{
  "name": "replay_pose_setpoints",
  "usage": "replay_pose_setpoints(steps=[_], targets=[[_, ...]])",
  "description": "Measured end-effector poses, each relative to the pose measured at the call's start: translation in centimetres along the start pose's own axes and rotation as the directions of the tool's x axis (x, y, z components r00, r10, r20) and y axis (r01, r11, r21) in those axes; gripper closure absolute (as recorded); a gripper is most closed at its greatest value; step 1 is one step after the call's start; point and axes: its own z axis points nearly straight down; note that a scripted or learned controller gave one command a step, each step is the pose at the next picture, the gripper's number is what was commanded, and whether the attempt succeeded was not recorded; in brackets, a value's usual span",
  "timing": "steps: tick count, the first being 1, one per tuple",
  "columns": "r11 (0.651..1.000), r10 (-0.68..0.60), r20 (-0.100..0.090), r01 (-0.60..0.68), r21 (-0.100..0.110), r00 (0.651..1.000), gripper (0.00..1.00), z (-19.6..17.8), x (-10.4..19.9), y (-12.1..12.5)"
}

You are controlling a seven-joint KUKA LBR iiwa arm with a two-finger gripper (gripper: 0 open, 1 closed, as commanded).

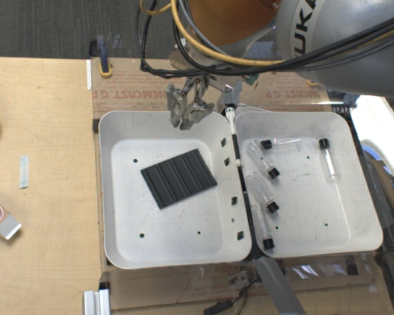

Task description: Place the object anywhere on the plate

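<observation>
Dark ribbed rectangular plate (178, 178) flat on left bin (118, 241) floor, turned at slant (near centre). Clear tubes with black caps (270, 171) lie scattered in right bin (361, 235), several along its left wall.

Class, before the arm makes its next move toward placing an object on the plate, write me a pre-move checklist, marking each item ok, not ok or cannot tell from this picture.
1. Plate in place: the dark ribbed plate lies flat in the left bin. Ok.
2. Objects available: clear tubes with black caps lie in the right bin. Ok.
3. Pincer position: the pincer hangs over the left bin's far rim, not over the tubes. Not ok for picking.
4. Object in the pincer: nothing visible between its fingers. Not ok.
5. Plate surface free: nothing rests on it. Ok.
6. Cables: loops hang above the pincer; whether they would snag, cannot tell.
</observation>
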Motion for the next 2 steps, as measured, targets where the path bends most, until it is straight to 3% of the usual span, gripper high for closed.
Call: replay_pose_setpoints(steps=[1,2], targets=[[0.999,-0.051,0.0,0.051,0.0,0.999,1.0,1.4,1.0,-3.0],[0.977,-0.214,0.001,0.214,0.001,0.977,1.0,0.0,3.7,-4.5]])
